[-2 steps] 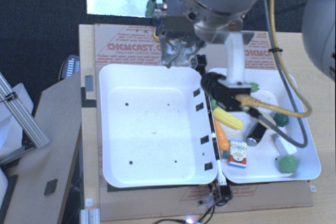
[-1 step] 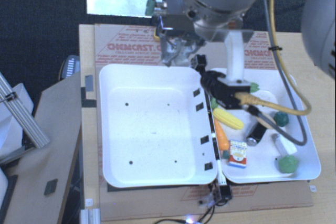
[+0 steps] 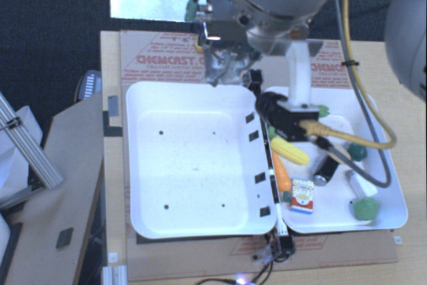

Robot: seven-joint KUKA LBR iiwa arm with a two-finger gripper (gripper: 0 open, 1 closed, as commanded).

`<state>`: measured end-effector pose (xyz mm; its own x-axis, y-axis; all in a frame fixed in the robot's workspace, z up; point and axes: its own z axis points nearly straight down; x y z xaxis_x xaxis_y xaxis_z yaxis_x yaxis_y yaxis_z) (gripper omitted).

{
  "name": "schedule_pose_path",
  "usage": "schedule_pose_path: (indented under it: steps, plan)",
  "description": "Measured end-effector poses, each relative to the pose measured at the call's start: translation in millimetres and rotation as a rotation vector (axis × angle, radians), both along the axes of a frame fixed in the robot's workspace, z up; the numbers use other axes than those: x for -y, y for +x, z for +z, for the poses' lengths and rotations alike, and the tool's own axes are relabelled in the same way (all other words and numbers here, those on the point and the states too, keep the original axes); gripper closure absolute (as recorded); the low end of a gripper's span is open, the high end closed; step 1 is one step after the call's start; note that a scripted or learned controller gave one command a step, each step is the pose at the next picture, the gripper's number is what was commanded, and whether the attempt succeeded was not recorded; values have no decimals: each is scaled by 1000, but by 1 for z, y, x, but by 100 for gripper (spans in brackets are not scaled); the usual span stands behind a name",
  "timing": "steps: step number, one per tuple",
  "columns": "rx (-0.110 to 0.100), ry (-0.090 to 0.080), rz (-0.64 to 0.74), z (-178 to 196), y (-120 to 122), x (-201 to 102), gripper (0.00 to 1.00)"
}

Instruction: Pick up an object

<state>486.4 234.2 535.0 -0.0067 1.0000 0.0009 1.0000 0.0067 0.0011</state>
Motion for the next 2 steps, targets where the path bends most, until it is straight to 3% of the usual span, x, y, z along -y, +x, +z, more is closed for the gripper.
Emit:
schedule_pose_path:
  steps: [2]
  plan:
    - [0, 0, 0, 0, 0, 0, 100]
